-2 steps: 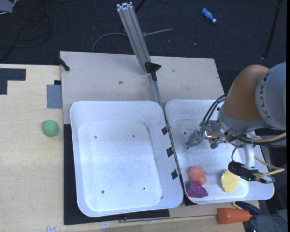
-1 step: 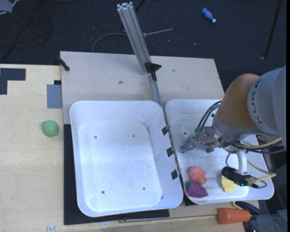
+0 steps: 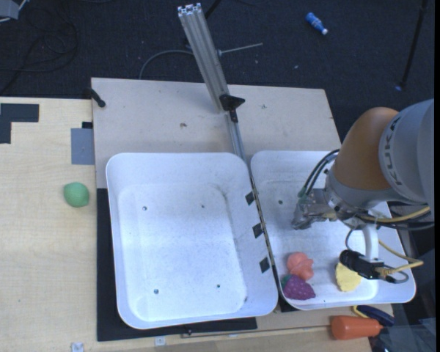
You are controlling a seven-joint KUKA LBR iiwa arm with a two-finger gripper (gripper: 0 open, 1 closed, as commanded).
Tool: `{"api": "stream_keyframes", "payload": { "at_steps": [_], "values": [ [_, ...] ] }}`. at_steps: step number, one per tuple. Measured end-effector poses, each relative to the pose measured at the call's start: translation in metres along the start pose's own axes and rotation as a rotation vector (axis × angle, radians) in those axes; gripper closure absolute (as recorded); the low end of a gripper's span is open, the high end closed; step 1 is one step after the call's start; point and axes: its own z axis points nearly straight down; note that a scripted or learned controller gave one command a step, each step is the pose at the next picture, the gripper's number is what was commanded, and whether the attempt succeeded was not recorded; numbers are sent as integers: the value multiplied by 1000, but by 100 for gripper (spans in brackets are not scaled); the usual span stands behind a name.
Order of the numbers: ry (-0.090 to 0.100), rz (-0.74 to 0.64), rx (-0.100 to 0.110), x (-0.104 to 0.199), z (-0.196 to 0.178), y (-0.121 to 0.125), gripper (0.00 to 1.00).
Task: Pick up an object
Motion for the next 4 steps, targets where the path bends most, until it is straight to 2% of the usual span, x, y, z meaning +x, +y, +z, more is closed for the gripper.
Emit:
{"api": "stream_keyframes", "payload": {
  "at_steps": [3, 4],
  "values": [
    [0, -1, 0, 1, -171, -2, 100],
    [1, -5, 3, 54, -174, 2, 100]
  ]
}}
